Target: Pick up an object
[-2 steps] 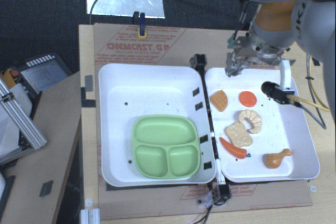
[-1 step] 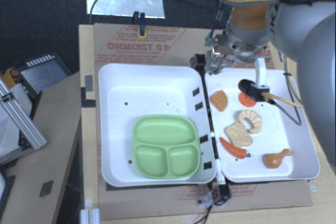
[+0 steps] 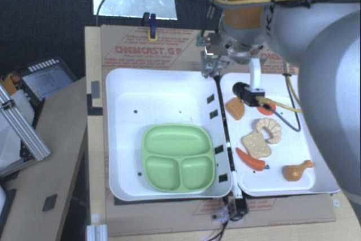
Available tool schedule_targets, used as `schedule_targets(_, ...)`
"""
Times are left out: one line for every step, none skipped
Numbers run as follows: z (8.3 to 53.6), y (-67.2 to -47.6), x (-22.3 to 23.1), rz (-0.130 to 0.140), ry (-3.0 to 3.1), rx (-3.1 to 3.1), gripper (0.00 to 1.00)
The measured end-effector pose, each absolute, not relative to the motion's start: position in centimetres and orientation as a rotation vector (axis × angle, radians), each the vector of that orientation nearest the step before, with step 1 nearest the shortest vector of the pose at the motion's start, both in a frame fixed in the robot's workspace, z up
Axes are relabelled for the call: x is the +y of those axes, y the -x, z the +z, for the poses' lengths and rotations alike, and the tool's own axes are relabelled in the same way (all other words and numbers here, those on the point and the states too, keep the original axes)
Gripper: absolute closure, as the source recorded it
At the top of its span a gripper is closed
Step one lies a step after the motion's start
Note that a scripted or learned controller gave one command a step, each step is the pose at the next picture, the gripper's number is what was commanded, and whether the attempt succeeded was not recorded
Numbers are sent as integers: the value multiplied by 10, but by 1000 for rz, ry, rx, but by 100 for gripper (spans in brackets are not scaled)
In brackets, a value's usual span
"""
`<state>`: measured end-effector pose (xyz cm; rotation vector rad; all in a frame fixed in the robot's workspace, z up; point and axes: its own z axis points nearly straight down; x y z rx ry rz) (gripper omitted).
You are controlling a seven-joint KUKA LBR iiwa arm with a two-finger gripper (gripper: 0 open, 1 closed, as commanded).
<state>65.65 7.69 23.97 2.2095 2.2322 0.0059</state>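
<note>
While the metal two-finger gripper (image 3: 213, 68) hangs over the bins' rear divider, jaws' state indeterminable, approach appears underway; next, descend onto the orange plastic croissant-shaped piece (image 3: 235, 108).

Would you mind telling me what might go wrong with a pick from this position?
1. The gripper hangs over the divider between the bins, so a straight descent may strike it.
2. The croissant and cracker touch, so grasping one may drag the other.
3. The chili lies low, so it may slip.
</note>
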Motion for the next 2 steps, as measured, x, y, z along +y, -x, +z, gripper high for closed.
schedule_targets(214, -654, 110, 0, -2214, 2230, 100)
schedule_targets(215, -655, 108, 1, -2215, 2227, 0)
